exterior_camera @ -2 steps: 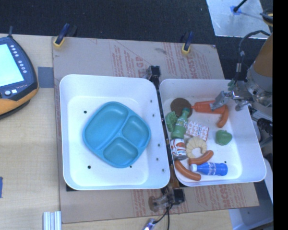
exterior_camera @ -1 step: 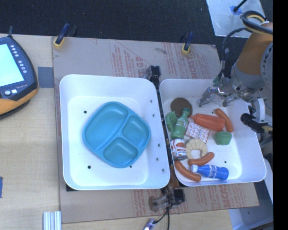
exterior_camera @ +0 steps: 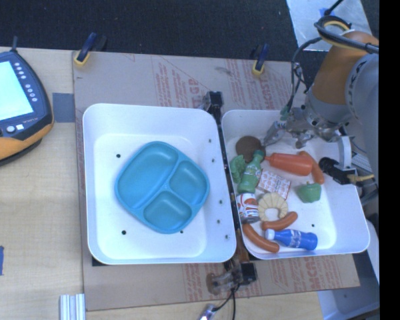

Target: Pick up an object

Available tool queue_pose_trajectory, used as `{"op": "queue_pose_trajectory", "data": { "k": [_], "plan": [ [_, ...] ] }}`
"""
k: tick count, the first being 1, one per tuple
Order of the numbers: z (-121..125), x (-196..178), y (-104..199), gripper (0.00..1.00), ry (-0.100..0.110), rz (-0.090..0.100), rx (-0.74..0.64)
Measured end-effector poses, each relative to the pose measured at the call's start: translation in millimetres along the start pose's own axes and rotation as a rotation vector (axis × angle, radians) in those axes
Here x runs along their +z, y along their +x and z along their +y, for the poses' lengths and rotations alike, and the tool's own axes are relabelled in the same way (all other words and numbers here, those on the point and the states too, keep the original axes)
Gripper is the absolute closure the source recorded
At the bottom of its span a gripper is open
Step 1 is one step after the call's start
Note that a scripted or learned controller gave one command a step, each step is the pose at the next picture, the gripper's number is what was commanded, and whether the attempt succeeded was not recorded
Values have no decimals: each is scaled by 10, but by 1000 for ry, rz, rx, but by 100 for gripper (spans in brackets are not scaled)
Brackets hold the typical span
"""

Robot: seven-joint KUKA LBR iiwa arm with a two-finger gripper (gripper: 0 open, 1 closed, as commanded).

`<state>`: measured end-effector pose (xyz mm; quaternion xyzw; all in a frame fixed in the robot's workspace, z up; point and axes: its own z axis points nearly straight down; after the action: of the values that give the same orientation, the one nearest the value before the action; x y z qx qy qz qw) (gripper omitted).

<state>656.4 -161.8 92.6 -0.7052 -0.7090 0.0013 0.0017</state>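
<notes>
The arm reaches in from the right, its grey body and orange band hanging over the far right corner of the right bin. The gripper sits low over the back of that bin, its metal parts spread just above the toys, but from this angle I cannot tell whether it is released or clenched, and nothing can be made out in its grasp.

Just in front of it lies the orange carrot, stretched across the bin, pointing right. To its left sits a brown round piece, with a cluster of green pieces just below it, against the bin's left wall. A small white card with red print rests under the carrot. To the right, a green cup-like piece sits apart from the pile. Nearer the front there is a pale round slice, a red and white can beside it, two sausages, and a blue and white bottle lying on its side along the front wall.

The left bin carries a blue divided plate, sitting flat in the middle. Off at the far left of the bench rests a control tablet with an orange casing. Two blue and yellow clamps grip the back edge of the board.
</notes>
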Motion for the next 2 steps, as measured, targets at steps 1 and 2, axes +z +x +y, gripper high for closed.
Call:
{"op": "queue_pose_trajectory", "data": {
  "k": [1,2],
  "plan": [
    [-961,-2,-66,0,-2,-2,0],
    [-530,-2,493,0,-3,-1,-1]
  ]
}}
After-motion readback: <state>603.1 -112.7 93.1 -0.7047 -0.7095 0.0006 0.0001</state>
